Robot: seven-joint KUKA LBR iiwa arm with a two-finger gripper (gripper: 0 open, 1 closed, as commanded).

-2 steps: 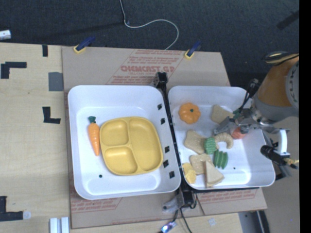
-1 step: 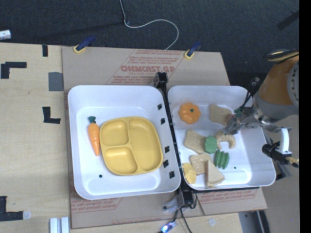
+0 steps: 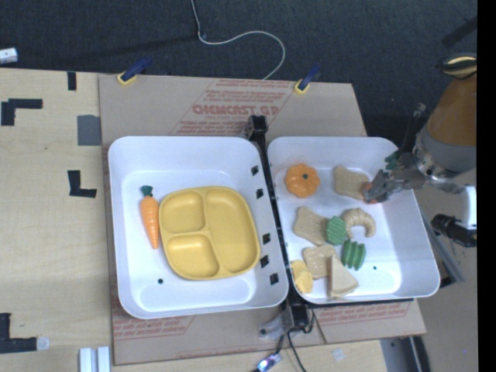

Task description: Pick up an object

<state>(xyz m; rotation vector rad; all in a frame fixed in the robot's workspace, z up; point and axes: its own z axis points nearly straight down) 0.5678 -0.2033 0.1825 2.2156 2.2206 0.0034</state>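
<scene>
Pincer [image 3: 377, 190] low over the right bin [image 3: 411, 281], at its 2 o'clock corner, arm entering from 3 o'clock. Cannot tell how far it is parted or whether anything is gripped; its tip is dark and blurred.

Just at its 9 o'clock, close or touching: a tan bread piece [image 3: 350, 182]. Orange pumpkin [image 3: 302, 180] further toward 9 o'clock. Croissant [image 3: 359, 221] at 6 o'clock of the pincer, beside green pieces [image 3: 338, 230] and more tan toy food at the bin's 6 o'clock.

Left bin [image 3: 128, 157]: yellow divided plate [image 3: 209, 232] in the middle, carrot [image 3: 150, 217] lying at its 9 o'clock side. Both bins on a cardboard-covered surface [image 3: 232, 107].
</scene>
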